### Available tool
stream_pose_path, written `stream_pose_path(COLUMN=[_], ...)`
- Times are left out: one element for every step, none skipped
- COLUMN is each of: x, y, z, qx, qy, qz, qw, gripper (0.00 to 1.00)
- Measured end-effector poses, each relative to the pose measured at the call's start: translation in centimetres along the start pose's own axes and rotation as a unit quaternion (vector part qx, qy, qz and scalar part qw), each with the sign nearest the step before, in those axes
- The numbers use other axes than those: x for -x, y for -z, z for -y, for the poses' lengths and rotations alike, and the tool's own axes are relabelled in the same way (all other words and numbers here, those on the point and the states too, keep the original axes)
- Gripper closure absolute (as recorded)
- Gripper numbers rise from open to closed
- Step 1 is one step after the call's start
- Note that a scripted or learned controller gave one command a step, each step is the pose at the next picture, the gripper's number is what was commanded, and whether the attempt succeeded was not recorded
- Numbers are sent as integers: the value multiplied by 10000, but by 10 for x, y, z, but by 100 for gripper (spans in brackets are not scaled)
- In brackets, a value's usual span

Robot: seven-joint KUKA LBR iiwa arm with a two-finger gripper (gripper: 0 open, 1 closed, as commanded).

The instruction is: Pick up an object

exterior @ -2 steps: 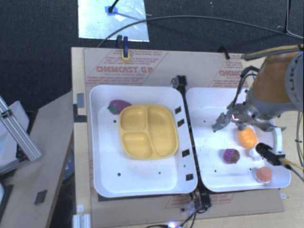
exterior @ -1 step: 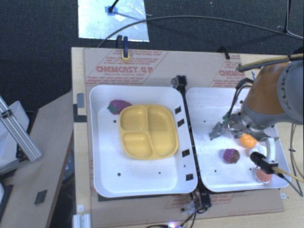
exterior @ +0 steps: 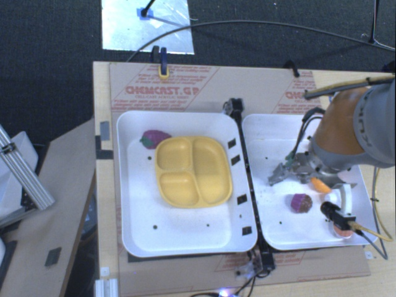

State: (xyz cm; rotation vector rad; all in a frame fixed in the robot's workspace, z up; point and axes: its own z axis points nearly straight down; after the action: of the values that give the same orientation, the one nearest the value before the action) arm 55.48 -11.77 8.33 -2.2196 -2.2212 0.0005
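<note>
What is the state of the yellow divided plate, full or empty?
Empty. All three compartments of the yellow divided plate show bare yellow; the purple item lies outside it in the left bin, by its upper-left rim.

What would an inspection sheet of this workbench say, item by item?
Surface: pale board with red lettering bearing a left white bin and a right white bin, side by side.
Job's things: purple lumpy object and small orange object in the right bin; magenta-and-green object in the left bin.
Clutter: yellow divided plastic plate in the left bin, beside the magenta-and-green object.
Grippers: gripper low in the right bin, above-left of the purple object; grip unclear.
Cables: black cable arcing behind the bench.
Surroundings: dark carpet, silvery sheet on it.
</note>
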Motion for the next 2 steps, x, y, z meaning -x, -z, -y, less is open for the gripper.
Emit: stream_pose_path(x=[0, -1], y=[12, 56], z=[-1, -6], qx=[19, 36], qy=[-3, 15], qz=[5, 9], qw=[10000, 10000], gripper=[100, 100])
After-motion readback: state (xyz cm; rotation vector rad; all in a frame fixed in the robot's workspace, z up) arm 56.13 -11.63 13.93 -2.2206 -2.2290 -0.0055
